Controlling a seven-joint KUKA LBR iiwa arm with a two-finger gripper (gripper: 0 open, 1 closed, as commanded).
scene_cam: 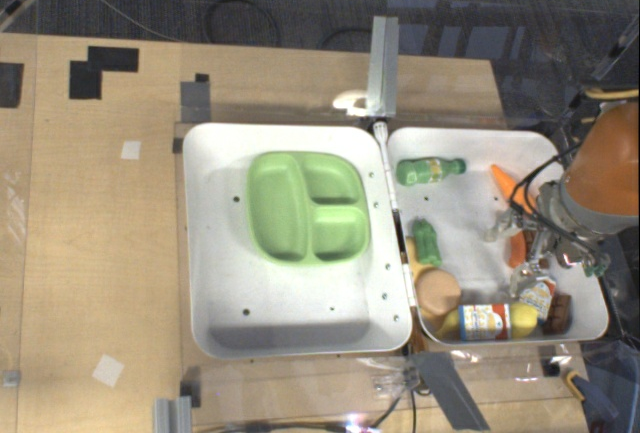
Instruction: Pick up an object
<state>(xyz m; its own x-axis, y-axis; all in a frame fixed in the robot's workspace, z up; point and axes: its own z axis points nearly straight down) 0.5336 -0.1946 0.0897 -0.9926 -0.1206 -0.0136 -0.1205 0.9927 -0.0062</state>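
Two bins: a left bin (215,251) and a right bin (465,146) sit side by side on the bench, seen from the one camera view above
Left bin: it carries a green divided tray (305,206), lying flat near the middle
Right bin, far end: a green bottle (430,170) lies on its side, with an orange carrot-like piece (503,181) just beside the arm
Right bin, middle: a small green item (426,243) lies near the dividing wall
Right bin, near end: a tan round lid or cup (437,292), a yellow bottle with a red-and-white label (487,322) and a dark brown item (558,313) crowd the near wall, close to touching
Arm: it enters from the right, orange band (605,166) over the bin's right side
Gripper (528,261): low over the right part of the bin, above the near-end cluster; I cannot tell how it is set, since wires and metal parts blur together there
Task's thing: no single target is clear; the nearest candidates are the small items under the wrist and the yellow bottle
Held: nothing is visibly gripped
Risk: the crowding may make a grasp catch two items or slip off the round bottle
Risk: closeness to the bin's right wall may cause a knock on descent
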